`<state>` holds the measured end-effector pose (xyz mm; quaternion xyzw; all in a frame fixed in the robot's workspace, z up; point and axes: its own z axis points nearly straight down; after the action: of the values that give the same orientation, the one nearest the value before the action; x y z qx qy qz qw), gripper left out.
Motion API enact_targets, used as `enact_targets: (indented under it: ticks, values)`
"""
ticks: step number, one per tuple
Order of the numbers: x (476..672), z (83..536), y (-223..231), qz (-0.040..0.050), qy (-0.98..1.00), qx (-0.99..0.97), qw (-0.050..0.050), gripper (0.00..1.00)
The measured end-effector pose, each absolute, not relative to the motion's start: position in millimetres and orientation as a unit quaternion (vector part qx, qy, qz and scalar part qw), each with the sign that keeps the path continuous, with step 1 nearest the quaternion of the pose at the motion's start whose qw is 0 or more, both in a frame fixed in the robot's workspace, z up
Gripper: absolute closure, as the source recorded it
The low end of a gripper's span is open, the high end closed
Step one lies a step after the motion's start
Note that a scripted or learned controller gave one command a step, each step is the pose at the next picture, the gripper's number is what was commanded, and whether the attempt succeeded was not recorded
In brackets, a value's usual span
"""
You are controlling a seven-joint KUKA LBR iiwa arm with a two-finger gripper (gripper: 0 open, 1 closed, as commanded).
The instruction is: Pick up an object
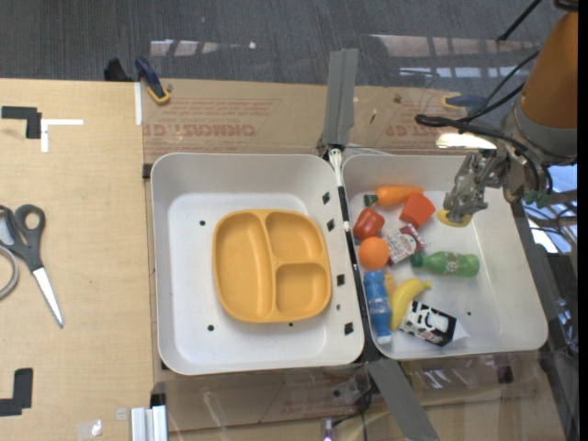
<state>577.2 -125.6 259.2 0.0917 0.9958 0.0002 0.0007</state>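
Observation:
My gripper hangs over the back of the right bin, its tip just above a small yellow object; whether it touches that object I cannot tell. To its left lie an orange carrot, a red-orange block, a red pepper, an orange and a small printed packet. Nearer the front are a green bottle, a banana, a blue bottle and a black-and-white packet.
The left bin holds a yellow divided plate. Scissors lie on the wooden bench at far left. A blue clamp sits behind the left bin. Cables hang at the top right by the arm.

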Motion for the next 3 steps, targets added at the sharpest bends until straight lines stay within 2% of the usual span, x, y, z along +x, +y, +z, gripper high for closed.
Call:
enact_targets:
  ticks: [1,2,3]
  values:
    - [641.9,94,-115,0.0000,0.987,0.159,0.003,1.00]
    - [647.2,231,-72,0.0001,0.988,0.155,0.003,1.00]
    - [647.0,231,-72,0.0000,0.988,0.155,0.002,0.00]
